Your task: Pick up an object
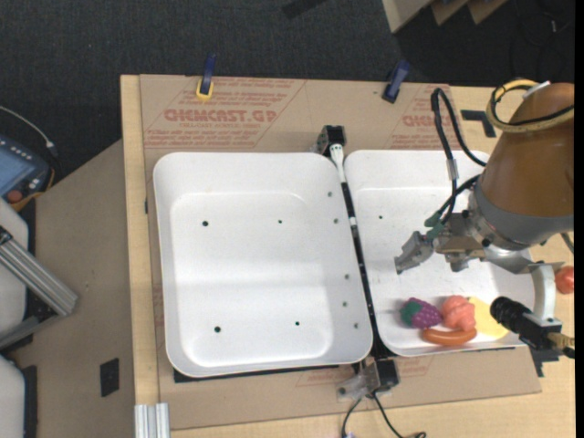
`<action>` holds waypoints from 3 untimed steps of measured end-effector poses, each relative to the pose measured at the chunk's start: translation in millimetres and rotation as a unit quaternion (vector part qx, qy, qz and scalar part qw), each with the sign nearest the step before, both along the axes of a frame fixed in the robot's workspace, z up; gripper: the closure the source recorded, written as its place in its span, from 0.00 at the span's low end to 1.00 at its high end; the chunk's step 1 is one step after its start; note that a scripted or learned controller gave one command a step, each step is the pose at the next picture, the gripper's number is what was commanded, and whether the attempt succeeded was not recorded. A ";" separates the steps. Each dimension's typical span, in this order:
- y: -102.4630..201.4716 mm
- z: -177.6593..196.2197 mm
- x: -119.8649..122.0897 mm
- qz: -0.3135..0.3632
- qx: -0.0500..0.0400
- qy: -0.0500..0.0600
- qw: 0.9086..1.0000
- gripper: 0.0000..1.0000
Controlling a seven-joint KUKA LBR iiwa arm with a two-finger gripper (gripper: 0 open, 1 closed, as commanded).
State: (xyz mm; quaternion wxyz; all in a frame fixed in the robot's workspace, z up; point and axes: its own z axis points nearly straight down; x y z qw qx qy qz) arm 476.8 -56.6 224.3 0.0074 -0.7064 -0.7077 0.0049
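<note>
Right bin [383, 190], near corner: cluster of small toy foods, touching.
- Purple grape bunch [421, 314]: knobbly, probably light, hollow plastic; best pinched across its narrow width.
- Pink lump [460, 312]: rounded, likely slippery.
- Orange sausage shape [449, 337]: slim, easiest across the middle.

Gripper [411, 255]: above bin floor, just beyond the cluster, holding nothing; finger spacing impossible to tell.

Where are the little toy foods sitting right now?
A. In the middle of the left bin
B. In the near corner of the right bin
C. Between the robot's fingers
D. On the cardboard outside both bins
B: the purple grapes, the pink piece and the orange piece lie clustered at the near edge of the right bin, below the gripper.
</note>
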 end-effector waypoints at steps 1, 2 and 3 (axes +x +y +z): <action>47.0 155.8 4.4 0.003 -0.001 -0.018 1.000 0.00; 95.7 320.0 4.5 0.002 0.000 -0.019 1.000 0.00; 94.0 321.9 4.7 0.000 -0.002 -0.012 1.000 1.00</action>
